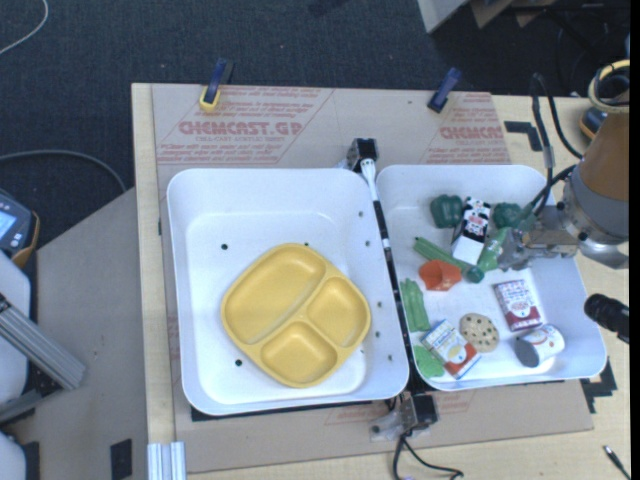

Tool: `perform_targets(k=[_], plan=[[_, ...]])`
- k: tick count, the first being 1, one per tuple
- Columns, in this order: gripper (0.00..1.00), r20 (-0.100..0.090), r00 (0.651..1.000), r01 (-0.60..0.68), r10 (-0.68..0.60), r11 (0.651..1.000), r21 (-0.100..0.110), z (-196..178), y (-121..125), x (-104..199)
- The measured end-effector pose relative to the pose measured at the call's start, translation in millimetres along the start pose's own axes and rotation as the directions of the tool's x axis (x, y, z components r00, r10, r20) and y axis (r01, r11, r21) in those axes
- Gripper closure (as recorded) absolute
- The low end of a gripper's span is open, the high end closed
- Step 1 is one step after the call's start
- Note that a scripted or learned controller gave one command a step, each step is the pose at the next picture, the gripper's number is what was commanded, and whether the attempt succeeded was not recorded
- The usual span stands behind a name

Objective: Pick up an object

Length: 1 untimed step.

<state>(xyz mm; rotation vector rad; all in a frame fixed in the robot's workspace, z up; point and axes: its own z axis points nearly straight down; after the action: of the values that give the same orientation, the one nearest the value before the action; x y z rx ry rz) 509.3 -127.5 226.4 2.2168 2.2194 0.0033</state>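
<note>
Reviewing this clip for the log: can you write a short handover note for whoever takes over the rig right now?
Gripper: low in the right bin, at its upper middle, beside the green toy and the black-and-white cow figure; nothing seen between its fingers.
Things: right bin also has an orange piece, a red-and-white packet, a cookie and a small carton. Left bin holds a yellow divided plate.
Done: no pick confirmed.
Left: grasp one object and lift it.

Glossy yellow plastic tray (296, 313)
</note>
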Motion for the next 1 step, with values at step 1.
perform_targets(k=[1], plan=[[1.00,-0.001,1.000,0.003,-0.003,1.000,-0.001,4.2,54.1,28.0]])
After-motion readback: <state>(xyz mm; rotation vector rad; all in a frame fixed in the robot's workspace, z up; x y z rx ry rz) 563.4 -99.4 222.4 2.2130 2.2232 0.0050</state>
